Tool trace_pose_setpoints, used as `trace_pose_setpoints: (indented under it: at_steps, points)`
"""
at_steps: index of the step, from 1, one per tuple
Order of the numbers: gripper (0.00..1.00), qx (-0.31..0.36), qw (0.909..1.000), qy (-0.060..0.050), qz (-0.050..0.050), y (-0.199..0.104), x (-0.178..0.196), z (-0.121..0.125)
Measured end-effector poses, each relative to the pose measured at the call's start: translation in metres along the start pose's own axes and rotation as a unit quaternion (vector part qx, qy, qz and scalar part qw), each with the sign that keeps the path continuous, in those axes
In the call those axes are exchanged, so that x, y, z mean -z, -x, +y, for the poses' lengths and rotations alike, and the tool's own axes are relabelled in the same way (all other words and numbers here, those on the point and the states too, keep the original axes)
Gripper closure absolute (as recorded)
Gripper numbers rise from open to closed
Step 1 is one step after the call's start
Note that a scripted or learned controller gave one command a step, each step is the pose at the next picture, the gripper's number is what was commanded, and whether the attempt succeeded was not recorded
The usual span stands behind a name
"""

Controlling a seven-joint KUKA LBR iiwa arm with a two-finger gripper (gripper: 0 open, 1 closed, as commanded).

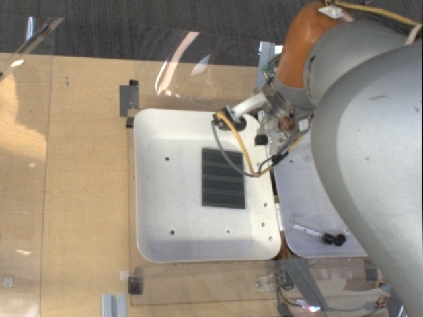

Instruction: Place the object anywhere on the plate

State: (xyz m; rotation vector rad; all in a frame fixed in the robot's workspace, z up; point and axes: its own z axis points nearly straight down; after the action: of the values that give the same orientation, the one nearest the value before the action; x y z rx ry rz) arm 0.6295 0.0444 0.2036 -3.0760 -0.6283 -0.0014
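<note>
- Overhead, the grey arm (pixel 370 131) fills the right side, orange band at the top; it covers most of the right bin (pixel 301 203).
- Tabletop (pixel 66 177): pale wood, with a clear sheet glinting over it; plenty of free surface left of the bins.
- Left bin (pixel 158 197): shallow, white, raised rounded rim all round. Dark ribbed plate (pixel 223 177) lies flat near its middle, white floor open on every side of it.
- Hand (pixel 274 127) sits over the seam between the bins, near the left bin's upper right corner. Cannot tell how far open it is, nor whether it carries anything; cables and wrist hardware clutter it.
- Yellow cable (pixel 241 152) loops down beside the plate's upper right corner.
- Small dark-tipped pen-like object (pixel 320 235) lies on the right bin floor, well apart from the plate; likely the task's thing.
- Judgement: clear both rims when crossing, come down squarely over the plate's middle, keep the cable loop from dragging across it.
</note>
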Motion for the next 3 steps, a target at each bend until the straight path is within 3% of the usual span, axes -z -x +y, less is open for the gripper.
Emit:
trace_pose_setpoints:
  at_steps: [1, 2, 3]
  points:
    - [1.00, 0.137, 0.9906, 0.000, 0.000, 0.046, 0.037, -0.087]
    - [1.00, 0.244, 0.9697, 0.000, -0.002, 0.087, -0.033, -0.163]
    - [1.00, 0.376, 0.9266, 0.001, 0.000, 0.045, -0.004, -0.227]
